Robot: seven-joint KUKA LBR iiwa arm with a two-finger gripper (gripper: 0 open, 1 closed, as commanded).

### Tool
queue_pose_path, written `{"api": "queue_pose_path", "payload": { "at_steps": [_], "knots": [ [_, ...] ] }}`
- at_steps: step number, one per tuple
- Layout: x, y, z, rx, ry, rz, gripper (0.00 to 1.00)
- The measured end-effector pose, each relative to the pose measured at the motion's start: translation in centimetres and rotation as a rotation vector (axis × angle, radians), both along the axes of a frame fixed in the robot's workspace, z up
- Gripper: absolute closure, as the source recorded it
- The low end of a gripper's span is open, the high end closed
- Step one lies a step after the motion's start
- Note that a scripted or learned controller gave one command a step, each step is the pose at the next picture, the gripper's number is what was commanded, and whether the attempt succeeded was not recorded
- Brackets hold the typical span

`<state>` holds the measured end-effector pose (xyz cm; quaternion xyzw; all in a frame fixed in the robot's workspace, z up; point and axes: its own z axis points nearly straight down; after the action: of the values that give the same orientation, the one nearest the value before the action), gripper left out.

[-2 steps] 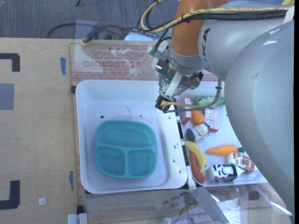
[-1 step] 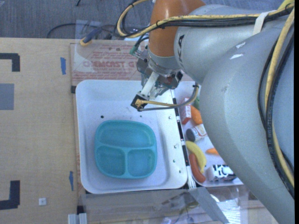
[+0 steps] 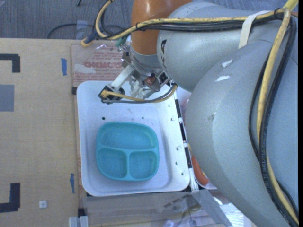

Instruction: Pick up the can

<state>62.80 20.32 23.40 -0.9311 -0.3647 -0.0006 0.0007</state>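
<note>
1. Tabletop (image 3: 38, 141): we log a tan board with black corner marks (image 3: 12, 63) at its left and two strips of blue tape (image 3: 64, 66) near the left bin.

2. Left bin (image 3: 87, 126): white and shallow, with rounded corners. It sits just right of the bare tabletop.

3. Plate (image 3: 127, 150): teal, with three compartments, one wide at the far side and two smaller at the near side. It lies flat in the near half of the left bin, apart from the walls.

4. Right bin (image 3: 187, 108): we see a pale sliver of it just right of the left bin. The rest is covered by the arm.

5. Arm (image 3: 227, 103): grey and bulky, reaching in from the right, with yellow cable along it. Its orange band (image 3: 154, 13) is at the far side, above the wrist.

6. Jaws: below the wrist, over the far edge of the left bin and well apart from the plate. We cannot tell whether they are apart or together.

7. Orange thing (image 3: 201, 176): rounded, in the near part of the right bin and mostly hidden under the arm. We cannot tell whether it is the can.

8. Wrapper (image 3: 94, 63): a clear sheet with red print, lying flat just beyond the far edge of the left bin.
</note>
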Motion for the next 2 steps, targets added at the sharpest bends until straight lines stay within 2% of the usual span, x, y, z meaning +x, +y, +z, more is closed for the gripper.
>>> {"api": "queue_pose_path", "payload": {
  "at_steps": [1,2],
  "knots": [
    [1.1,2.0,-1.4,0.0,0.0,-0.203,1.0],
    [1.2,1.8,-0.4,0.002,-0.001,-0.207,1.0]
  ]
}}
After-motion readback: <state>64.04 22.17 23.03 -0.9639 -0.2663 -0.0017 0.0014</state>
